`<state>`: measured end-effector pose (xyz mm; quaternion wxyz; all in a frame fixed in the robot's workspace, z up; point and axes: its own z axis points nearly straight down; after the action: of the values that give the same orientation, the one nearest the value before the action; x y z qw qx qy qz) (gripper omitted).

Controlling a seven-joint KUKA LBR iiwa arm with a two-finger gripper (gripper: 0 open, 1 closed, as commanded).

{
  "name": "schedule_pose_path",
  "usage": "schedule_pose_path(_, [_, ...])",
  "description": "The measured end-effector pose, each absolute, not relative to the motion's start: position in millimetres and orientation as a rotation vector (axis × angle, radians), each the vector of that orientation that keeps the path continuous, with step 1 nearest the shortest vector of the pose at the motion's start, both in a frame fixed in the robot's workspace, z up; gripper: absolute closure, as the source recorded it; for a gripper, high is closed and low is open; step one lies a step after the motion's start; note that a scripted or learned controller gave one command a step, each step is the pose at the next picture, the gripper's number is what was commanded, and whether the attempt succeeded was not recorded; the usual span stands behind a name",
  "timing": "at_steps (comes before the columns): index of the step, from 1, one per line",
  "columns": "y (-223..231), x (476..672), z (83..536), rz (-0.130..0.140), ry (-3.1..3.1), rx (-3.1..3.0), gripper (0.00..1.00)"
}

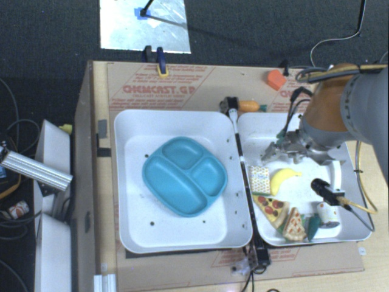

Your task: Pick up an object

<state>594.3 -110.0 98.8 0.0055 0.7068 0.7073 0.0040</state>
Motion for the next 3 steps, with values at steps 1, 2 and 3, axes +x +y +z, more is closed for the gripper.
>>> schedule_pose_path(1, [-92,570.2,90,0.015,2.206,2.211,0.0])
schedule_pose_path(2, [-92,531.5,84,0.001,2.222,2.22,0.0])
schedule_pose_path(3, [-111,486.9,84,0.002,2.221,2.219,0.0])
